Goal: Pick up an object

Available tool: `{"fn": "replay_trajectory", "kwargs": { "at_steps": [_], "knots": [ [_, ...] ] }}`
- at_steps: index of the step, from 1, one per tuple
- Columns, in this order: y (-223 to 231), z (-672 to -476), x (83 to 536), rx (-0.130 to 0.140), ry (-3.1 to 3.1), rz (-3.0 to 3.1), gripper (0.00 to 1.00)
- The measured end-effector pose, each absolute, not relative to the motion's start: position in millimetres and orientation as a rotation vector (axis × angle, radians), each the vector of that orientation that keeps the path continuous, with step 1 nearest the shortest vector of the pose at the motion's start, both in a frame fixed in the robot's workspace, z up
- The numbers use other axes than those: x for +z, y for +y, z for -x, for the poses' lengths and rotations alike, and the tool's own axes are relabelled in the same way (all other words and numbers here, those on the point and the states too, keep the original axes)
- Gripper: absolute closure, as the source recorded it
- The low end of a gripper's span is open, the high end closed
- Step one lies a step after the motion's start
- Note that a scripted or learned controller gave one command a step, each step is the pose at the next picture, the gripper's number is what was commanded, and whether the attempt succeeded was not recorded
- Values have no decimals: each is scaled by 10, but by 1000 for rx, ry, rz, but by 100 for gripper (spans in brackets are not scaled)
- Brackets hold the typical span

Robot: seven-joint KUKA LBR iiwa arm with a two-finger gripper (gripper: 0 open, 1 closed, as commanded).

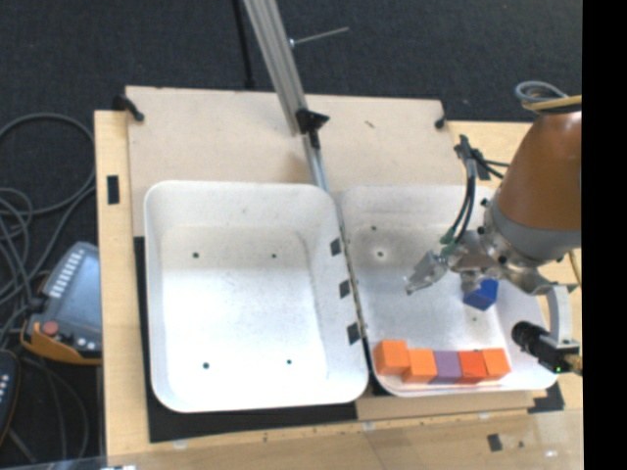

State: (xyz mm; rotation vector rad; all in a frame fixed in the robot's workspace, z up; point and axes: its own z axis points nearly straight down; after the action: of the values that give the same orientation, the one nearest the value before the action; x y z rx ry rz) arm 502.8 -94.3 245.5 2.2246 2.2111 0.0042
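The right bin (392, 209) holds a row of small blocks along its front wall: an orange block (394, 355), another orange block (422, 363), a purple block (448, 364) and two more orange blocks (484, 363). A blue block (480, 295) sits further back, near the bin's right side. My gripper (475, 280) hangs over that blue block with its fingers spread wide, one grey finger (426, 272) pointing left. The blue block shows in the gap between them, not pinched. The wrist hides the bin's right wall.
The left bin (245, 196) sits beside the right one, sharing a middle ridge (345, 282). A slanted aluminium rail (284, 62) rises behind the bins. Cables and a handheld pendant (69, 302) lie left of the bench.
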Motion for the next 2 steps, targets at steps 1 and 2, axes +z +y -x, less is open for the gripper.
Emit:
{"fn": "replay_trajectory", "kwargs": {
  "at_steps": [1, 2],
  "knots": [
    [-1504, -5335, 2810, 2, 2213, -2219, 0],
    [-1966, -5254, 948, 1, 2216, -2222, 0]
  ]
}}
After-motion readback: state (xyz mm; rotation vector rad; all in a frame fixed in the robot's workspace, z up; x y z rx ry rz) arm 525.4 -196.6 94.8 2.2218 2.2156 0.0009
